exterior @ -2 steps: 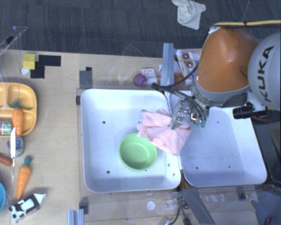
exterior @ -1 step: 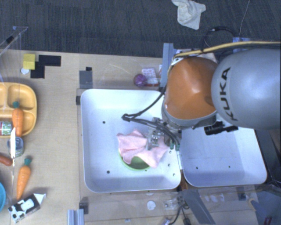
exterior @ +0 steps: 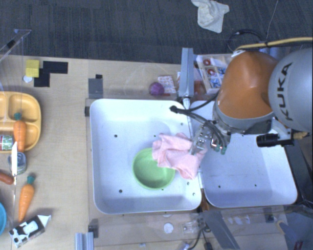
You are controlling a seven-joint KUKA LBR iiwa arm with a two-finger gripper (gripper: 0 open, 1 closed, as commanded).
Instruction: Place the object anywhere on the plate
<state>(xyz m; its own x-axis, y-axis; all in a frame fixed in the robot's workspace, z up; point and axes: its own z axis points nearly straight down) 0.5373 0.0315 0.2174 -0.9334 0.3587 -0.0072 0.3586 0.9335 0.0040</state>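
Where the two white bins meet, the gripper [exterior: 199, 146] hangs low over the right edge of the left bin [exterior: 112, 146], its metal fingers pressed into the top right corner of a pink cloth [exterior: 175, 155]. The cloth bunches up around the fingertips, so the claw appears to be closed on a fold of it, though the fabric hides the tips themselves. From there the cloth drapes down and to the left, its lower left part lying over the right rim of a green plate [exterior: 150, 171] that sits on the floor of the left bin, toward the bin's lower middle. The rest of the cloth lies off the plate, on the bin floor and toward the wall between the bins. The right bin [exterior: 254, 180] lies just beside the left one, partly under the arm [exterior: 254, 93], whose orange band and grey body reach in from the right.

On the bench to the left of the bins, a yellow tray [exterior: 29, 105] holds a toy carrot [exterior: 18, 134], and a second carrot [exterior: 25, 195] lies below it. Behind the left bin sits a small purple ball [exterior: 156, 89]. A crumpled white rag [exterior: 211, 14] lies on the dark floor beyond the bench.
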